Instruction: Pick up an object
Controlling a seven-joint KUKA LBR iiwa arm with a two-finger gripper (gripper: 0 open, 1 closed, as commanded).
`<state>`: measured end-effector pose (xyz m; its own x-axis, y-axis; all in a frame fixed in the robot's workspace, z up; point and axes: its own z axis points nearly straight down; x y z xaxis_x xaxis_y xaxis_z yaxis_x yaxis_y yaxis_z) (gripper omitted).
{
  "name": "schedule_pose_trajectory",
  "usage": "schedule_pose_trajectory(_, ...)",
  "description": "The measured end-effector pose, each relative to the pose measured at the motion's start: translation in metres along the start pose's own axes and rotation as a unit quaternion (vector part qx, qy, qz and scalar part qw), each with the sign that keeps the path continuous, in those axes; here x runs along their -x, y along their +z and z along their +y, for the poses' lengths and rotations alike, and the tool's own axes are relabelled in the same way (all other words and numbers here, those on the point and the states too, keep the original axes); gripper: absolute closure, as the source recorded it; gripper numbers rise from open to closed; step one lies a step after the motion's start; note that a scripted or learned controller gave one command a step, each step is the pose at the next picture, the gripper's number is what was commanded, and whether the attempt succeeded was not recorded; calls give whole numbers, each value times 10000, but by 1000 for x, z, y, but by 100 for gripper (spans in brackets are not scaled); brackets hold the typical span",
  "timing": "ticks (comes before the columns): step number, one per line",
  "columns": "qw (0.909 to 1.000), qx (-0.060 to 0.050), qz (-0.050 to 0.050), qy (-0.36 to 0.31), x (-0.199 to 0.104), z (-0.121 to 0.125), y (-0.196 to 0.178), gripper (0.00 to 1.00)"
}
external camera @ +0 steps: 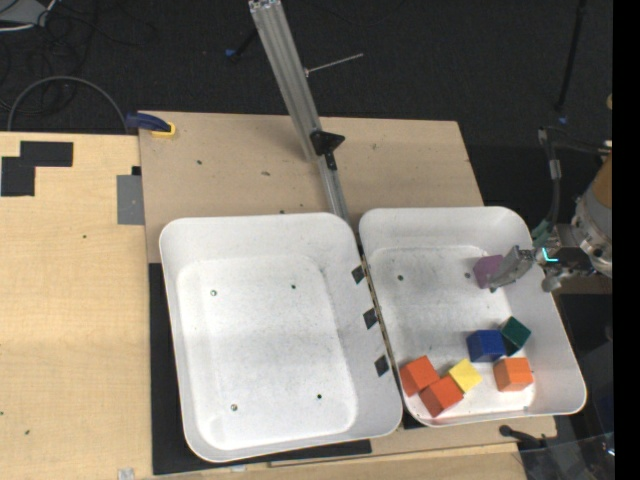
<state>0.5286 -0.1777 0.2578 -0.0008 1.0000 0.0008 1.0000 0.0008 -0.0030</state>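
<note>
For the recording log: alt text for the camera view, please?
The gripper reaches from the right into the right bin, at a purple block. Blue, green, yellow and three orange blocks sit near that bin's front; the left bin adjoins it.

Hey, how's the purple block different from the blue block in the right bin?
The purple block is pale and sits alone near the middle of the right bin, right at the gripper; the blue block is deep-coloured and lies nearer the front of the bin. The purple one has no blocks near it; the blue one is packed against the green block. Both are small blocks in the same bin.
</note>
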Motion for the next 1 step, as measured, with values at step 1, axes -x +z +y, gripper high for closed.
schedule_pose_trajectory(1,9999,106,-71,34,-30,-37,143,0)
